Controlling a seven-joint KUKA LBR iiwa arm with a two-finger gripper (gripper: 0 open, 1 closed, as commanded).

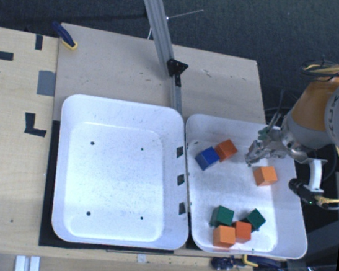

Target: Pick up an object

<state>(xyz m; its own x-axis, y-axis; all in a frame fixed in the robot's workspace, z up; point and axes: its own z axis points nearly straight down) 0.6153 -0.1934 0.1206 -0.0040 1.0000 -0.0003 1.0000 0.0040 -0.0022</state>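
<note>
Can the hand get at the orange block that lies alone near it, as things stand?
Probably yes. The hand hovers just beside the lone orange block in the right bin, and no other block crowds it.

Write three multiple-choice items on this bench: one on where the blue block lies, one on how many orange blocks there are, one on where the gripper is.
1. The blue block lies in:
A. the left bin
B. the right bin
C. the bench outside the bins

2. Orange blocks in the right bin:
A. two
B. six
C. four

3. The gripper is:
A. above the right bin, near an orange block
B. above the left bin
C. off the bench

Answers: 1 B, it sits in the right bin's upper left, touching an orange block. 2 C, one by the blue, one near the gripper, two at the bottom by the green blocks. 3 A, it hangs beside the lone orange block.
</note>
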